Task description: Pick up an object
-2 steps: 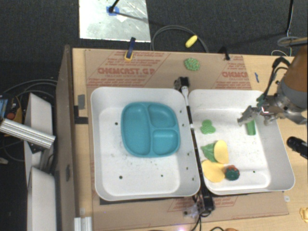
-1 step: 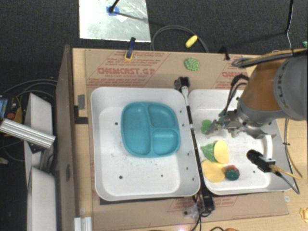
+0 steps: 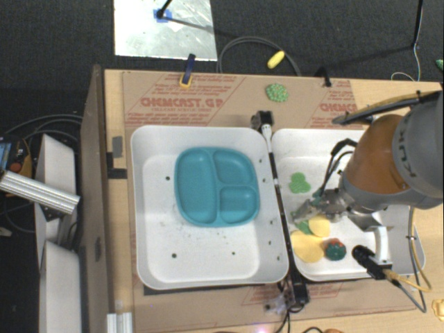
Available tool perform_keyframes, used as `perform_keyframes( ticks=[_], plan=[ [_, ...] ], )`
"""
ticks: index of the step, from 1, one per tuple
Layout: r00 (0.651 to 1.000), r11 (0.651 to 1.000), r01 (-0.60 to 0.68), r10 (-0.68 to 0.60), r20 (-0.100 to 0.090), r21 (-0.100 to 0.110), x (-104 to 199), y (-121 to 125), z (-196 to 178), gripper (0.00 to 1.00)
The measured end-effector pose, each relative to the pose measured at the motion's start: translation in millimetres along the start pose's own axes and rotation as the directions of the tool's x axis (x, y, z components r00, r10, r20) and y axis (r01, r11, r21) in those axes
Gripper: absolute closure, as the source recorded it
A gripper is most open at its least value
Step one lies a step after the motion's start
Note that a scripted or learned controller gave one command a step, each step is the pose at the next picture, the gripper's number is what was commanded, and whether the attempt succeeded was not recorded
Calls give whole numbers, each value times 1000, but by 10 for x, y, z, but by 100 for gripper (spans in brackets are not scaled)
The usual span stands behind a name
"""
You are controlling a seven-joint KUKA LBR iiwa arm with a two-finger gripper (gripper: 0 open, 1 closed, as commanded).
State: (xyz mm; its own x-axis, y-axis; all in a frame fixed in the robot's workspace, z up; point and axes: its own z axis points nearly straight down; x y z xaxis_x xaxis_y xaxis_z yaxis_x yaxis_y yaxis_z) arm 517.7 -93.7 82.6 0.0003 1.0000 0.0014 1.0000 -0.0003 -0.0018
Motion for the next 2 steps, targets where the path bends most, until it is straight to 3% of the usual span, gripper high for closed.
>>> perform_keyframes(
  ticks=[1,2],
  plan=[
    [1000,1000,0,0,1,-3,5,-130,-20,0],
    [1000,1000,2,-2,1,-8,8,-109,-136,100]
  ],
)
